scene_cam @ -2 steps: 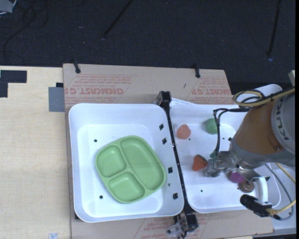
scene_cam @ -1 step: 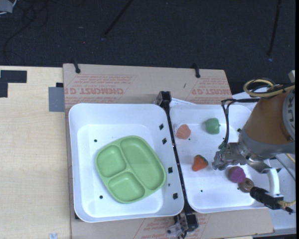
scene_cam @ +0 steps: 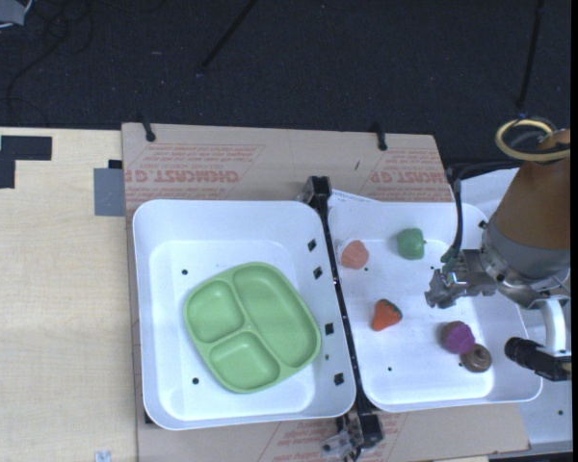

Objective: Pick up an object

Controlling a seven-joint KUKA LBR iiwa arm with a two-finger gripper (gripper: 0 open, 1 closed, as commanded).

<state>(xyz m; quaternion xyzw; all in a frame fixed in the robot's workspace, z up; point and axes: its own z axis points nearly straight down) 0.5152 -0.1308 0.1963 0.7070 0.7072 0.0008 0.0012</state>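
The right white bin [scene_cam: 405, 393] holds several small objects: a pale orange piece [scene_cam: 354, 254], a green piece [scene_cam: 410, 243], a red-orange one [scene_cam: 386, 314], a purple one [scene_cam: 457, 336] and a brown ring [scene_cam: 477, 358]. My gripper [scene_cam: 446, 288] hangs over the right part of this bin, above and slightly left of the purple one, right of the red-orange one. I see nothing held in it. The arm's orange band [scene_cam: 539, 200] and grey wrist cover the bin's far right corner.
The left white bin [scene_cam: 164, 258] holds a green divided plate [scene_cam: 251, 326]. A black divider [scene_cam: 332, 287] runs between the bins. Both bins rest on cardboard [scene_cam: 270, 162] on a light wooden bench [scene_cam: 48, 306]. A black cable [scene_cam: 457, 219] hangs beside the arm.
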